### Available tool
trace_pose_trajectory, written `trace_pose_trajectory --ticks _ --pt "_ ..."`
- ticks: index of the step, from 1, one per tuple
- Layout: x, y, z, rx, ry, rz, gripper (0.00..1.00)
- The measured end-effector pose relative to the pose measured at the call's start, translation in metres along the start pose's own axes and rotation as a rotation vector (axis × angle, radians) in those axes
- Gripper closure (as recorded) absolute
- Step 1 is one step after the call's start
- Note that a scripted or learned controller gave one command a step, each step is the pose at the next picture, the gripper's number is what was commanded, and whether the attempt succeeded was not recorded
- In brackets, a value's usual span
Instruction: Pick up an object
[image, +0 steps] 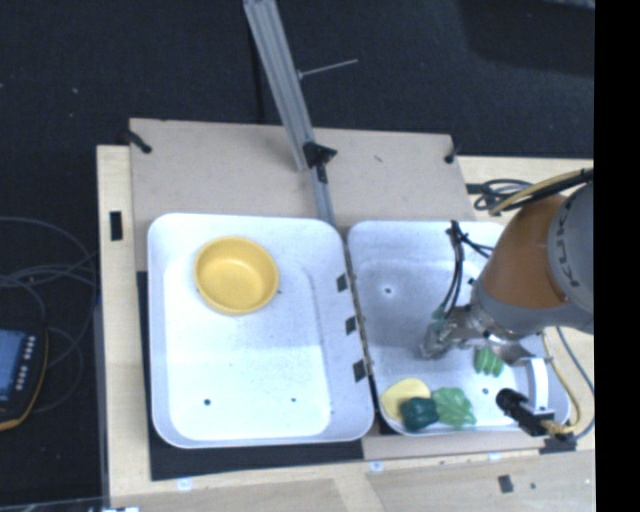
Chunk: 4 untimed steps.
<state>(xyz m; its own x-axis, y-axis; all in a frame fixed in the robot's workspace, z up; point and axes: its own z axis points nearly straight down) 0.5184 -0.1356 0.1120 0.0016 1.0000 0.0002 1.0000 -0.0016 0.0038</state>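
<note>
The bench holds two white bins, and my gripper (440, 338) hangs low inside the white bin (400, 238) on my arm's side. I cannot tell if my gripper is wide or narrow, and I see nothing held in it, so the pick is not done yet. A small green piece (487, 360) lies just beside my gripper, and a yellow lump (400, 390), a dark green lump (418, 411) and a pale green lump (453, 404) lie near it, by the bin's front wall.

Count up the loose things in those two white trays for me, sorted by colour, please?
Yellow: 2, the bowl and a yellow lump.
Dark green: 1, a dark green lump.
Light green: 2, a light green lump and a light green piece, half hidden.
Total: 5.
</note>
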Motion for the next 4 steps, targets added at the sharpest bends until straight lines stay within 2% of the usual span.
trace_pose_trajectory --ticks 1,2,3,4 --pt "-0.002 -0.009 -0.051 -0.001 -0.001 -0.001 1.0" --pt "-0.013 -0.01 -0.1 -0.001 -0.001 -0.001 1.0" --pt "-0.009 -0.003 -0.145 -0.001 -0.001 -0.002 1.0" --pt "0.031 0.019 -0.15 0.003 0.0 -0.005 1.0"
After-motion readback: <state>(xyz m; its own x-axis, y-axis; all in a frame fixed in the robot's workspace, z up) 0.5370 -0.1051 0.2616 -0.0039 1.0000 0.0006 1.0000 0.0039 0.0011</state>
